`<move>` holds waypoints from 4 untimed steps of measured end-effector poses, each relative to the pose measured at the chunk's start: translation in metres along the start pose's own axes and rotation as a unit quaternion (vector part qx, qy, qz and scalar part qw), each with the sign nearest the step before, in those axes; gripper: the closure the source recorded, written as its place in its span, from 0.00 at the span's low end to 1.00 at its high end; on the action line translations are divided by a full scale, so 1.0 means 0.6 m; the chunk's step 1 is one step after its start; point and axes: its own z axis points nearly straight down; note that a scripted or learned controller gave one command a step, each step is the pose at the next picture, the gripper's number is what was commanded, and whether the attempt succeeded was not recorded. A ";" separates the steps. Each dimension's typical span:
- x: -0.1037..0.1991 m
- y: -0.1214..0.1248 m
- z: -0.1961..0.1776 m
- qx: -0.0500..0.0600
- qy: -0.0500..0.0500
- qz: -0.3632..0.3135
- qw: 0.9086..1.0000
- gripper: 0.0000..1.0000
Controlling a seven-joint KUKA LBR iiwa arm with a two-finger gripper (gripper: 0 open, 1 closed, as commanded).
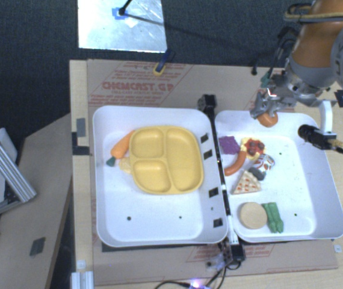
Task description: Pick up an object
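Fingers [267, 110] clenched on orange object [268, 119] (upper part hidden), over right bin [316, 179] far edge

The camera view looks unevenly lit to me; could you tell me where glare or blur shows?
Camera view: glare whitens the foil sheet at the top; the white bins look bright and a little washed out; the small toys beside the pizza slice are soft; the gripper area is blurred.

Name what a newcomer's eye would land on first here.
The yellow tray stands out in the left bin, with a carrot at its left edge. Toy foods cluster in the right bin. The end effector sits at that bin's far edge with an orange piece at its tips.
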 end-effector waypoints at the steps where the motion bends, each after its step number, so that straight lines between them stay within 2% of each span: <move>1: 0.085 0.007 0.020 0.001 0.000 0.000 1.000 1.00; 3: 0.285 0.026 0.024 0.000 0.000 0.000 1.000 1.00; 4: 0.286 0.003 0.003 0.001 0.000 0.001 1.000 1.00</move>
